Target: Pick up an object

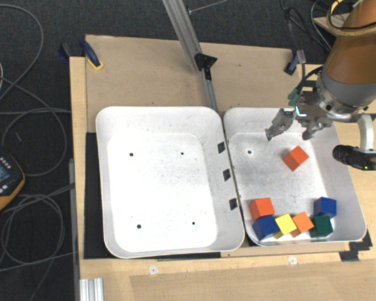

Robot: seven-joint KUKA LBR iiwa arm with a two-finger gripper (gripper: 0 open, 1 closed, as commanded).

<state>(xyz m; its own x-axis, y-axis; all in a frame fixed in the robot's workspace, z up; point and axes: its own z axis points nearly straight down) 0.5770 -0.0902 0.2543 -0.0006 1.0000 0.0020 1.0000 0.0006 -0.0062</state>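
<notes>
My gripper hangs over the back of the right bin, open, its two fingers spread wide with nothing between them. An orange block lies tilted on the bin floor just in front of and below the fingers, apart from them. Along the bin's front edge sits a cluster of blocks: an orange one, a blue one, a yellow one, a small orange one, a green one and another blue one.
The left bin adjoins the right one, with black clips along the shared wall. A metal pole slants up from behind the bins. Cables lie on the floor to the left.
</notes>
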